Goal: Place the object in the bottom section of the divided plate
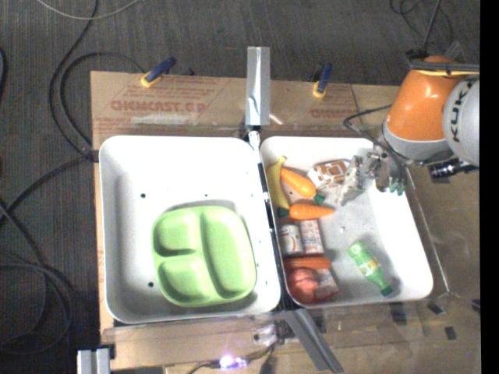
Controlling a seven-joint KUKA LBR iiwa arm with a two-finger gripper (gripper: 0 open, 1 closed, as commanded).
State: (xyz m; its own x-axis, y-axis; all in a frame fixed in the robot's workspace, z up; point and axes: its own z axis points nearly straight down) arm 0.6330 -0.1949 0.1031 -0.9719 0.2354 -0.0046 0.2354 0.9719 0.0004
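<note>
A light green divided plate (pixel 204 255) lies in the left bin (pixel 129 170), toward its front right, with nothing on it. My gripper (pixel 380 174) hangs over the back right corner of the right bin (pixel 405 240), just right of a crinkled snack packet (pixel 331 171). I see nothing held in it. Along the right bin's left side lie a banana (pixel 274 184), two orange carrots (pixel 299 182) (pixel 311 210), two small cans (pixel 301 238) and a red packet (pixel 310 280). A green bottle (pixel 369 266) lies apart at the front right.
The arm's orange band (pixel 421 104) hangs over the bench's right rear. A metal post (pixel 258 84) stands behind the divider between the bins. Two clamps (pixel 158 71) (pixel 321 79) grip the rear edge of the cardboard. Bare bin floor shows around the green bottle.
</note>
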